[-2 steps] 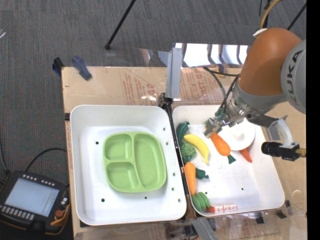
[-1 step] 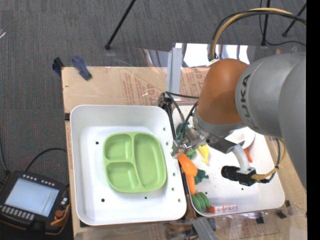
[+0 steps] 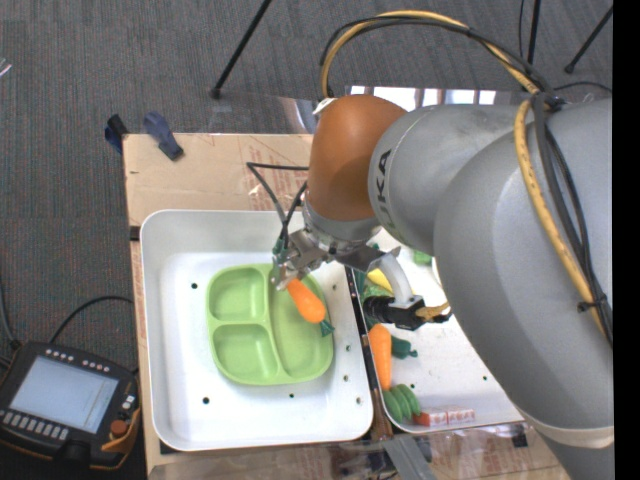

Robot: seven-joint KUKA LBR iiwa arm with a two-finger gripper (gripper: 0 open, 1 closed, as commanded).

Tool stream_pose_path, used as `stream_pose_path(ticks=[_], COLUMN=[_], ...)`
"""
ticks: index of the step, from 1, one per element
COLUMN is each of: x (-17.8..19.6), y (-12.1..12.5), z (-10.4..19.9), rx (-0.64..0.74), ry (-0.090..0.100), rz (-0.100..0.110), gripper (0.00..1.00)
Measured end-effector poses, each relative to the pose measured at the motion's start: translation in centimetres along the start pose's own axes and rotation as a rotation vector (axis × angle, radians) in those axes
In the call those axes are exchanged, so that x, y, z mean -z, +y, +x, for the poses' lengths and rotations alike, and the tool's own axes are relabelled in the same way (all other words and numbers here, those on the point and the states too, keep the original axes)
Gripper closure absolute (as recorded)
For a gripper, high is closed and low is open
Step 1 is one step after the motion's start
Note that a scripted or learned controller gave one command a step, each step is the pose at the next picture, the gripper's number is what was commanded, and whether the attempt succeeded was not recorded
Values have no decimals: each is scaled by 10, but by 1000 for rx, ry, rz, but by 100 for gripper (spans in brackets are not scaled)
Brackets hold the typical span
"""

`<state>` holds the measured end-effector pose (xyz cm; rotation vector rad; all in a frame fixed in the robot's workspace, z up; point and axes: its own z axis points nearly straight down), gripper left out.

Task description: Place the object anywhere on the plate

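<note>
A green divided plate lies in the left white bin. An orange toy carrot with a dark green end hangs over the plate's right compartment, tilted. My gripper is right above the plate's upper right part, and its fingers are shut on the carrot's upper end. The grey arm with its orange band comes in from the right and hides much of the right bin.
The right bin holds a second orange carrot, a green toy vegetable, a yellow item and a small red and white piece. A teach pendant sits at the lower left, off the bench.
</note>
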<state>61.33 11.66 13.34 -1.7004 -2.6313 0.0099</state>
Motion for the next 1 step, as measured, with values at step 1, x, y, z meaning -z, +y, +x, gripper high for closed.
stream_pose_path(ticks=[1], x=[4], y=[1], z=[-1], rx=[0], ry=[-3], rz=[-6], gripper=[0])
